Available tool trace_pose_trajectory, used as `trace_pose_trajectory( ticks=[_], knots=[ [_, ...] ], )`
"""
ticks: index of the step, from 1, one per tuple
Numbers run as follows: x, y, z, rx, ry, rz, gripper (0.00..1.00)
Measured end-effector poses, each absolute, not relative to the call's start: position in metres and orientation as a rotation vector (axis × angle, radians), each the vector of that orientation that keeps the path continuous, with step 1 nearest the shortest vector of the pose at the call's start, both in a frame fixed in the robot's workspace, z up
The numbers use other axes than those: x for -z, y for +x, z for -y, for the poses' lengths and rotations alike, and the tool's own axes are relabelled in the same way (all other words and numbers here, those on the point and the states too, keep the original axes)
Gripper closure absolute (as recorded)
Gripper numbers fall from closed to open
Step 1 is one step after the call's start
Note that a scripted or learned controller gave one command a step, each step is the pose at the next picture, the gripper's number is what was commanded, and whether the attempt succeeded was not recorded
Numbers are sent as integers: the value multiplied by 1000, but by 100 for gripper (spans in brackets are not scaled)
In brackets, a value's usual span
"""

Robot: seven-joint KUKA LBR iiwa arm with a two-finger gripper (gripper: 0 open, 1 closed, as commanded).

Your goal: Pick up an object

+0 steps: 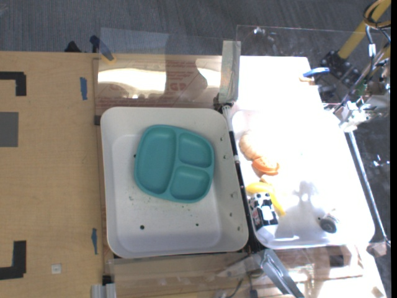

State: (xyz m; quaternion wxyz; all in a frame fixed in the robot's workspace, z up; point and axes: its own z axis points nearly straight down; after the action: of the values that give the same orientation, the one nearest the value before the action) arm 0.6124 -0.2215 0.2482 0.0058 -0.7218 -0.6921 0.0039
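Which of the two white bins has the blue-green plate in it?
The left white bin holds the teal plastic divided plate, which has three compartments. The right white bin is the one with the small orange piece and other little objects.

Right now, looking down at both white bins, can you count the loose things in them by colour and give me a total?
Teal: 1, the teal plastic divided plate in the left bin
Orange: 2, the pale orange rounded piece and the bright orange curved piece in the right bin
Yellow: 1, the yellow, black and white toy
Dark grey: 1, the small dark round object
Total: 5
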Motion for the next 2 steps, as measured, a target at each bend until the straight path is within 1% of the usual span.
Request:
trace_pose_trajectory(
  ticks=[1,2],
  knots=[
    [-295,630,215,3,-1830,2565,100],
    [-328,593,224,3,-2173,2277,100]
  ],
)
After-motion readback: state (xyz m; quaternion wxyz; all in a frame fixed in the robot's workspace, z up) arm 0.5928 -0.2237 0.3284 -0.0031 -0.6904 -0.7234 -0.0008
